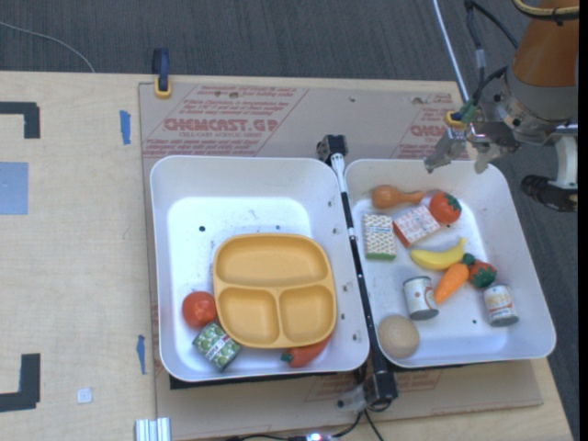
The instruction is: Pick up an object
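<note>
Fingers (pixel 439 159): spread apart, nothing held between them | gripper (pixel 459 157): hung over the right bin's (pixel 528 246) far rim, touching no object | nearest object: orange toy drumstick (pixel 397 196), lying inside the right bin, near its far edge.

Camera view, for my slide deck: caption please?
Open gripper hovers over right bin's far edge, toy food inside; yellow divided plate fills left bin.
</note>
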Tool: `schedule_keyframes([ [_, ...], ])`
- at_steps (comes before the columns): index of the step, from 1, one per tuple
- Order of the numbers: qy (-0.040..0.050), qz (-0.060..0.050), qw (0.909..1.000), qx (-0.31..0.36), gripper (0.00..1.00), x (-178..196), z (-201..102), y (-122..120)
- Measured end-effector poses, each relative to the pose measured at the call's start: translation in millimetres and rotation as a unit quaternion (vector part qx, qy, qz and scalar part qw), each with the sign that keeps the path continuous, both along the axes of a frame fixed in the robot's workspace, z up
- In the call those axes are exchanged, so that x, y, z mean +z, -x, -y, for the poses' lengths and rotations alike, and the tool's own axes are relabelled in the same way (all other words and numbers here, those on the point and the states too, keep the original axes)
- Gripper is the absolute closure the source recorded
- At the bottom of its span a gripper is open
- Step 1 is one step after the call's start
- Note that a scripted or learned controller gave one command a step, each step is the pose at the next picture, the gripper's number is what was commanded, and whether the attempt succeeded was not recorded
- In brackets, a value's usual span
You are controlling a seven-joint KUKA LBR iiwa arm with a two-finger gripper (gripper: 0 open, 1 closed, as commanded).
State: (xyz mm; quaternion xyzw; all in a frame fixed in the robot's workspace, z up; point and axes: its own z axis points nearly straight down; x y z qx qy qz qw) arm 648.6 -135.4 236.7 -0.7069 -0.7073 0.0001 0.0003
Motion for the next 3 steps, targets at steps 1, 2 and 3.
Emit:
schedule_keyframes([
  [1, 0.0004, 0.000, 1.0000, -0.001, 0.00, -136, -9, 34],
  [2, 0.0024, 0.008, 1.0000, -0.001, 0.00, -147, -28, 105],
  [3, 0.0032, 0.009, 1.0000, -0.001, 1.00, -136, -27, 104],
])
